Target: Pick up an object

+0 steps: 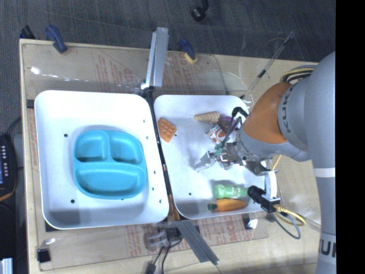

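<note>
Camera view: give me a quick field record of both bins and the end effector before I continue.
left bin: holds a blue divided tray
right bin: holds a waffle piece, an ice cream cone, a green item and a carrot
end effector: low over the middle of the right bin
arm: enters from the right

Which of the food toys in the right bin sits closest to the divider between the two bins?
The orange waffle, lying alone by the right bin's left wall; the cone, carrot and green piece lie farther right.
</note>
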Controlling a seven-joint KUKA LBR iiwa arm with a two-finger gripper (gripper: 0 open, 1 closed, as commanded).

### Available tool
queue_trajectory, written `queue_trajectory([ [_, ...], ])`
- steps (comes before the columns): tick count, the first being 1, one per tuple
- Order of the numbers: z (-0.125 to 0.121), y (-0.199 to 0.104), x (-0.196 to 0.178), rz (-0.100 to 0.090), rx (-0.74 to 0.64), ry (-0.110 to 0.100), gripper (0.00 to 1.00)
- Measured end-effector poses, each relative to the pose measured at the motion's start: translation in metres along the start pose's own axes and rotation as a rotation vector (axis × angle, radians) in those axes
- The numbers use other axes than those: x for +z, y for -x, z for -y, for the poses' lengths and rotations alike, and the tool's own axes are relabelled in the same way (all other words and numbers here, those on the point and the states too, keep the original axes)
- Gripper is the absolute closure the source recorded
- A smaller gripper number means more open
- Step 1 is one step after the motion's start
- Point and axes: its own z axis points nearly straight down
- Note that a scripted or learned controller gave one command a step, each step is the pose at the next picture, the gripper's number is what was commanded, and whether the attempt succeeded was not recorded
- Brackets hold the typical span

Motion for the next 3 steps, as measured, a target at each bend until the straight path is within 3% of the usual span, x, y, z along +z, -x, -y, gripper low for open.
queue_trajectory([
  [1, 0.047, -0.001, -0.006, 0.001, -0.001, 0.004, 0.0],
  [2, 0.045, -0.001, -0.017, 0.003, -0.008, 0.007, 1.0],
  [3, 0.045, -0.001, -0.016, 0.003, -0.007, 0.006, 0.0],
])
